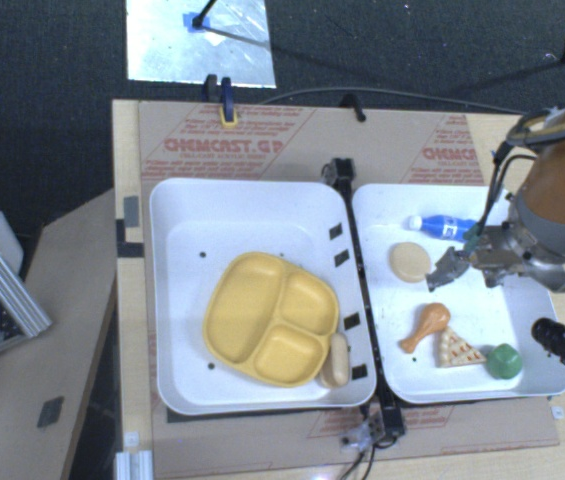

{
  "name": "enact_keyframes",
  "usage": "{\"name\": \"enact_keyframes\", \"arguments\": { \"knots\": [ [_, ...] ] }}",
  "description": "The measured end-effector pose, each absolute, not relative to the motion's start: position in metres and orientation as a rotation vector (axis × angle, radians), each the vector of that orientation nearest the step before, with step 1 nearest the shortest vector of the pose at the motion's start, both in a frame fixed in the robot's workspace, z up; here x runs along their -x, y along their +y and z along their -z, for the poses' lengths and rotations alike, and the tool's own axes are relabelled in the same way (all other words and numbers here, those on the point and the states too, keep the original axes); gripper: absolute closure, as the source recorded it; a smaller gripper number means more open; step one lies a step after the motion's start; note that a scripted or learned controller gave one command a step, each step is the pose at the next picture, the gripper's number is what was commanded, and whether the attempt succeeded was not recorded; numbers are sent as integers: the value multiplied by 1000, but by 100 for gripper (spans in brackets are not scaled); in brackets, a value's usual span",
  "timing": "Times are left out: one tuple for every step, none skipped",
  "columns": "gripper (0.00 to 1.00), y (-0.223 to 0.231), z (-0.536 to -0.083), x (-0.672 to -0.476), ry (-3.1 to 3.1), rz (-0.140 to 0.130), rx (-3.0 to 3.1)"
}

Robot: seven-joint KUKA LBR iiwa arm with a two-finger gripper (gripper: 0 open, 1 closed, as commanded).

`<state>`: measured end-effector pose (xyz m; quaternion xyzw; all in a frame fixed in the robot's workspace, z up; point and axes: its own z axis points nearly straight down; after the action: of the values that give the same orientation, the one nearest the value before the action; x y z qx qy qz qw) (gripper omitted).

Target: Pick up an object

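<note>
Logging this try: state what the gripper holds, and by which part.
Nothing. The gripper hangs over the right bin, beside the tan round piece and above the drumstick, with no object between its fingers.

2 white bins (177, 268), 1 yellow tray (252, 308), 6 toy foods (410, 260)

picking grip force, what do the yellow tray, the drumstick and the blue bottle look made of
Yellow tray: looks like molded plastic, matte with a soft sheen, with smooth rounded compartment walls.
Drumstick: probably toy plastic, with an even orange-tan colour and a slight gloss.
Blue bottle: likely plastic, with a glossy blue body and a white cap end; too small to be sure.
</note>
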<state>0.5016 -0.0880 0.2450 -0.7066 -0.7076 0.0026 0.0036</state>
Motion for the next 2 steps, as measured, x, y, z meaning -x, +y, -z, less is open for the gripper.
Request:
{"name": "enact_keyframes", "arguments": {
  "knots": [
    [0, -88, -250, -504, -2226, 3, 2219],
    [0, -87, -208, -501, -2221, -2, 2218]
  ]
}}
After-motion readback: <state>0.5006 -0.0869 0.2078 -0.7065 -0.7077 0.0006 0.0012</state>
